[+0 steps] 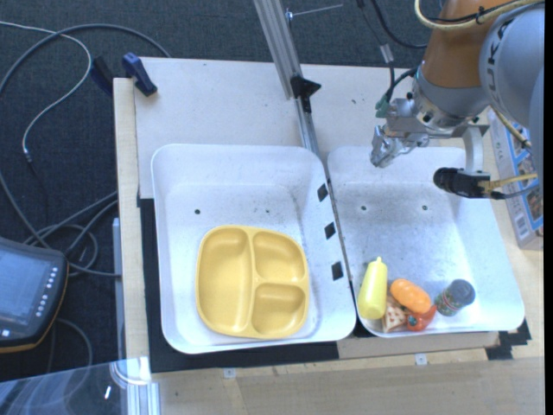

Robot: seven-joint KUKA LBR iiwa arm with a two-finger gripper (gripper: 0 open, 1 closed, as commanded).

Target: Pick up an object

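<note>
camera view: jaws (383,156), state unclear, hover over right bin (484,258) far from yellow bottle (373,289).

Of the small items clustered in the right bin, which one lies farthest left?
The yellow bottle, standing apart at the cluster's left end; the orange piece and dark can sit further right.
</note>
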